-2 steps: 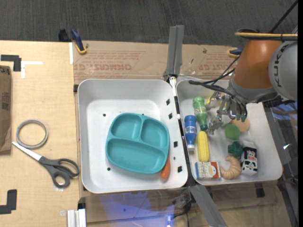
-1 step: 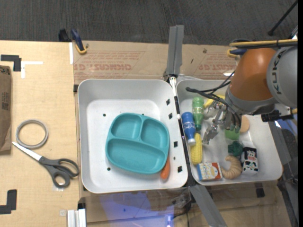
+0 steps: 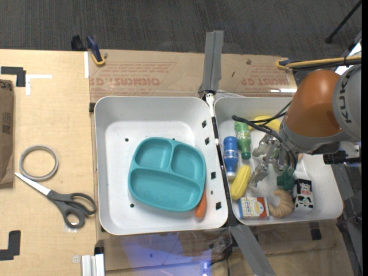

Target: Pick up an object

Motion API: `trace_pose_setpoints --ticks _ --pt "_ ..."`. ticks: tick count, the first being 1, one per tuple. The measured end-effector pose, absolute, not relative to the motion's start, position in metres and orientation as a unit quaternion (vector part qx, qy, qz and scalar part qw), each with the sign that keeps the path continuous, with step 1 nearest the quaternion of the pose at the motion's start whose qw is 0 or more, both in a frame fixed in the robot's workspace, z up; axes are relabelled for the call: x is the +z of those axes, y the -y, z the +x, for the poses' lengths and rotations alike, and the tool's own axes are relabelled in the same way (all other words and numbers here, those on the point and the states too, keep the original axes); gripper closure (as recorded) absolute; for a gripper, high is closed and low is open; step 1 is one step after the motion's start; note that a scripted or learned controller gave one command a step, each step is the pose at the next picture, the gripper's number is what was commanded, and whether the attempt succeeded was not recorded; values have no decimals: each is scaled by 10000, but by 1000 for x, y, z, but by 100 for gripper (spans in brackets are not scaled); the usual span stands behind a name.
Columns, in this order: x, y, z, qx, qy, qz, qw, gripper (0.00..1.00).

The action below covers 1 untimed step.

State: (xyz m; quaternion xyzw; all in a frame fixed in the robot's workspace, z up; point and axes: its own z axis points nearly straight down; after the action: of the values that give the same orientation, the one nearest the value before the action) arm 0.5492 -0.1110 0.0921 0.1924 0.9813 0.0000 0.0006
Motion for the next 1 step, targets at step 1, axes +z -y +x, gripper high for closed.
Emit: trace_pose_setpoints --ticks 1 --pt "102 111 550 -5 -9815 1913 20 100"
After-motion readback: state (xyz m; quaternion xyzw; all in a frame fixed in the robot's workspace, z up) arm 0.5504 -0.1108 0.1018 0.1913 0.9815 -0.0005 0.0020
